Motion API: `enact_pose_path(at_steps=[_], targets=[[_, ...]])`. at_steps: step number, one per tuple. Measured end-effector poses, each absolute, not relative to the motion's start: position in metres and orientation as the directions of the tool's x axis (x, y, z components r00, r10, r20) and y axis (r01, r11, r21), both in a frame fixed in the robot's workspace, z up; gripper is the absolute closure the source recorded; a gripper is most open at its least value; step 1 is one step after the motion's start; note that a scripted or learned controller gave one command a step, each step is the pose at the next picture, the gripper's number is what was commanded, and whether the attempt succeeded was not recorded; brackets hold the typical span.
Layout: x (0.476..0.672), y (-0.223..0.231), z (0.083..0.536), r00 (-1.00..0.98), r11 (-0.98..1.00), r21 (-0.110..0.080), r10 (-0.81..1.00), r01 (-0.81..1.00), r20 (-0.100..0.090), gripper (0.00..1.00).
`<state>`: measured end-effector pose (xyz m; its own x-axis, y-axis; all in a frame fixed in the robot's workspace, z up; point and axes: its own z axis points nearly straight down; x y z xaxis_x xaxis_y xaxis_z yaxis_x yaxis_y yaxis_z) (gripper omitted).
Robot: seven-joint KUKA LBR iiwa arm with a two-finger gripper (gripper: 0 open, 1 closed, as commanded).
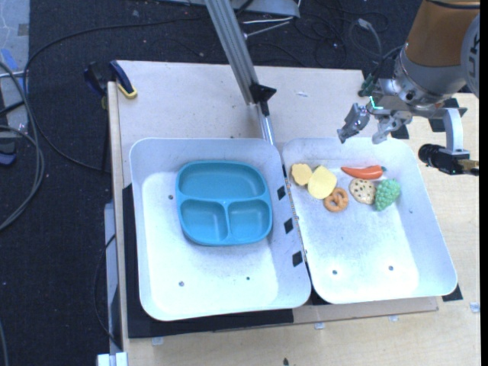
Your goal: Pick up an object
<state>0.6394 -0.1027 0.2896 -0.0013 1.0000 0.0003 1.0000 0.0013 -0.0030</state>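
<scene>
Food pieces sit in a small cluster in the far part of the right bin [396, 265]: two yellow pieces [314, 180] touching each other, a pretzel [335, 200] just in front of them, a round cracker [362, 191] beside the pretzel, a red pepper [362, 171] lying flat behind the cracker, and a green broccoli [386, 194] at the right end of the group. All of them rest on the bin floor, none lifted.

My claw [368, 127] hangs above the far edge of the right bin, behind the pepper and apart from every piece. Its two fingers are spread apart with nothing between them. My grey arm, with its orange band, comes in from the upper right.

The left bin [160, 280] holds a blue tray [224, 203] with three compartments, one long and two small; the tray lies flat near the middle of the bin.

Both white bins sit side by side on the pale counter [183, 101], their inner edges touching. A slanted metal pole [232, 40] crosses above the counter's far side.
</scene>
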Motion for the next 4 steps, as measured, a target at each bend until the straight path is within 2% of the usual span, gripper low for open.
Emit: enact_pose_path(at_steps=[1, 4], targets=[[0.640, -0.103, 0.291, -0.002, 0.002, 0.000, 1.000, 1.000, 0.000, 0.00], [0.638, -0.102, 0.141, 0.001, -0.001, -0.004, 1.000, 1.000, -0.001, 0.00]])
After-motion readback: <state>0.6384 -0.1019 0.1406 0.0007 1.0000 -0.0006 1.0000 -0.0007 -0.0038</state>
